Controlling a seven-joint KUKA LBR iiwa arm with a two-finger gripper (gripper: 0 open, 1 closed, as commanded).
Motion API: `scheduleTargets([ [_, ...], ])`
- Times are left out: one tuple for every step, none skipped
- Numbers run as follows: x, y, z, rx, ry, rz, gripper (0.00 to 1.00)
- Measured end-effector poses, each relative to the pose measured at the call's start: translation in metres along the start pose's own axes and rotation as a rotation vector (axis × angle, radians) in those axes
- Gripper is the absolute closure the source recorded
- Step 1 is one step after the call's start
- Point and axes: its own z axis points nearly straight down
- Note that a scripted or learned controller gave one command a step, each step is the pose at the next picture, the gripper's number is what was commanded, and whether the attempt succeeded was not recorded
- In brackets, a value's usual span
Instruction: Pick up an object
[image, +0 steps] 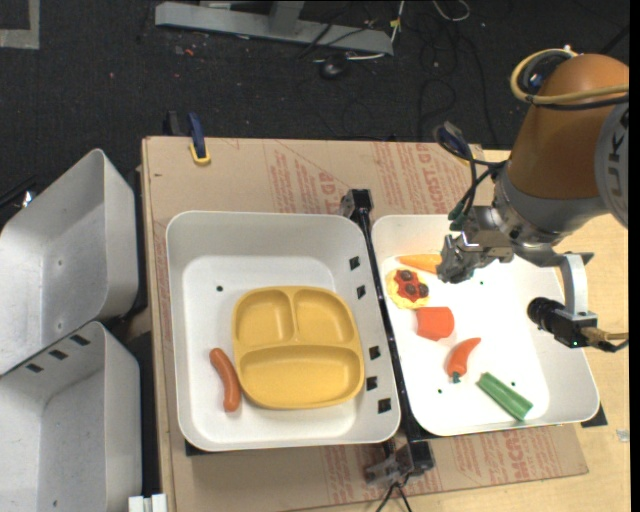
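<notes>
My gripper (453, 266) hangs over the upper left part of the right bin (560, 395). It is just right of an orange carrot (417, 263), whose right end it partly covers. Below the carrot lies a yellow pizza slice with red and black toppings (408, 289). Further down are an orange-red block (434, 322), a red chili pepper (462, 357) and a green stick-shaped vegetable (504, 395). Nothing shows between the fingers.
The left bin (200, 250) holds a yellow divided plate (297, 347) and an orange-brown sausage (226, 379) to its left. A black divider (378, 300) runs between the two bins. Grey containers (60, 250) stand beyond the bench's left edge.
</notes>
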Motion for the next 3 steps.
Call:
scheduleTargets([
  [0.045, 0.024, 0.001, -0.004, -0.001, 0.000, 1.00],
  [0.087, 0.036, 0.018, -0.001, -0.001, 0.001, 1.00],
  [0.132, 0.067, 0.026, -0.004, 0.000, 0.000, 1.00],
])
